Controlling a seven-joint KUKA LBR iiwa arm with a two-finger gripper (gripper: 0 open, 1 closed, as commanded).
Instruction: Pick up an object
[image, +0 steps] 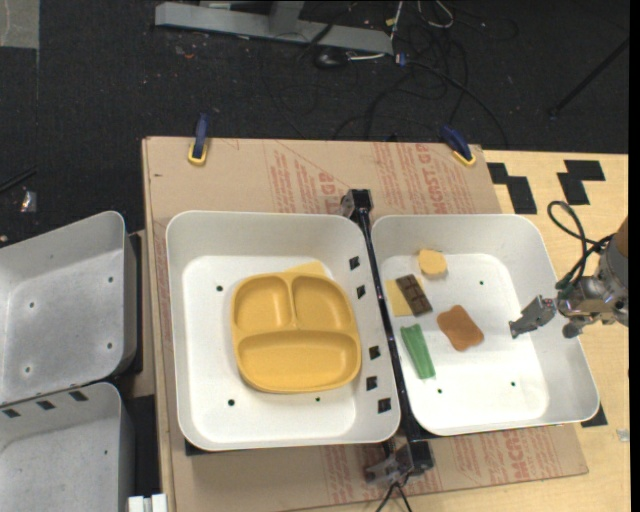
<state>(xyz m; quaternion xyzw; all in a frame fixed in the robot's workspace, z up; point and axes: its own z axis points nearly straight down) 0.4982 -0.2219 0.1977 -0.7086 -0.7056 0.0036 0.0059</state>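
End effector (535, 317) near brown piece (460, 327), grip state unclear; may close short, catching bin wall (560, 300).

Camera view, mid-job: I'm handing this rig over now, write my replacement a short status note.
Pincer: at the right bin's right edge, over bare floor, holding nothing; finger state unclear.
Right bin items: small yellow piece, dark brown bar, brown piece, green stick, all lying loose.
Left bin: yellow divided tray.
Done: nothing picked.
Left: choose an object, close on it, lift. The brown piece lies nearest the pincer.
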